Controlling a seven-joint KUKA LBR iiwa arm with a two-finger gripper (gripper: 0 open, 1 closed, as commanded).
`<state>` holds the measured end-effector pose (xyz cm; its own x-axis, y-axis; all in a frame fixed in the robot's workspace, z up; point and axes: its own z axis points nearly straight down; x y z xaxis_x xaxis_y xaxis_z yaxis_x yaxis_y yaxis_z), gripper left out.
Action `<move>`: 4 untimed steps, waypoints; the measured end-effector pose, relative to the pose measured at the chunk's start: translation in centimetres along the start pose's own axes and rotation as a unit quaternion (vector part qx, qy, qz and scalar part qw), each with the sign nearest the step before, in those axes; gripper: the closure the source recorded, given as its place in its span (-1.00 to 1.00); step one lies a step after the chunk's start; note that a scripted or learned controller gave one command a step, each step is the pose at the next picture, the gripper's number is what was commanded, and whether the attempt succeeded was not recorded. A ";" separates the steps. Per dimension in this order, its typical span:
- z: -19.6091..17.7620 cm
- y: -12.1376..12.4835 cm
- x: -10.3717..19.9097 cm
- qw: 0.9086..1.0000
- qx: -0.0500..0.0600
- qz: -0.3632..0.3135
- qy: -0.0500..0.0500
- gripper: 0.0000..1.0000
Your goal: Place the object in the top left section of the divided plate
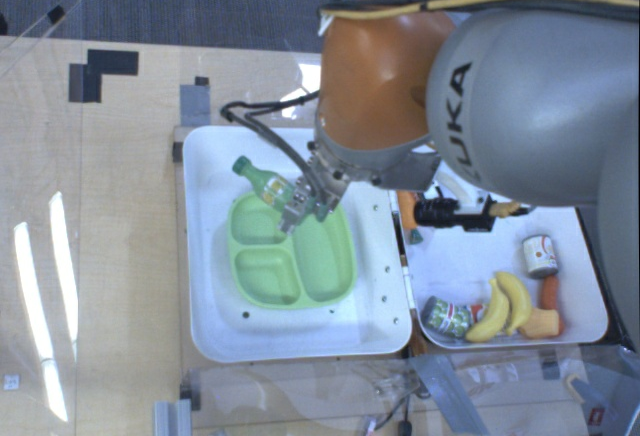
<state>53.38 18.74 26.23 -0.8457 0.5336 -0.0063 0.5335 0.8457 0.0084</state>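
Observation:
A green divided plate (300, 264) lies in the left white bin (205, 324). My gripper (303, 201) hangs over the plate's upper edge, between its top left and right sections. It is shut on the base end of a green bottle (260, 180) with a yellow-white label. The bottle lies tilted, with its cap pointing up and left, over the back rim of the top left section. The arm's orange band and grey body cover the bin's back right part.
The right white bin (590, 324) holds two bananas (505, 304), a green patterned can (447, 316), a small white and red can (540, 255), an orange carrot-like piece (546, 309) and an orange item (405, 207) near the divider. Bare bin floor surrounds the plate.

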 end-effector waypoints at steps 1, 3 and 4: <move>4.3 1.1 3.2 0.986 0.001 -0.168 0.002 1.00; 7.4 -0.2 5.3 0.788 -0.001 -0.616 0.001 1.00; 3.8 2.8 2.3 0.573 -0.003 -0.820 -0.003 1.00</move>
<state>53.01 22.33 22.46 -0.2105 -0.9775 -0.0132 -0.9775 0.2107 -0.0098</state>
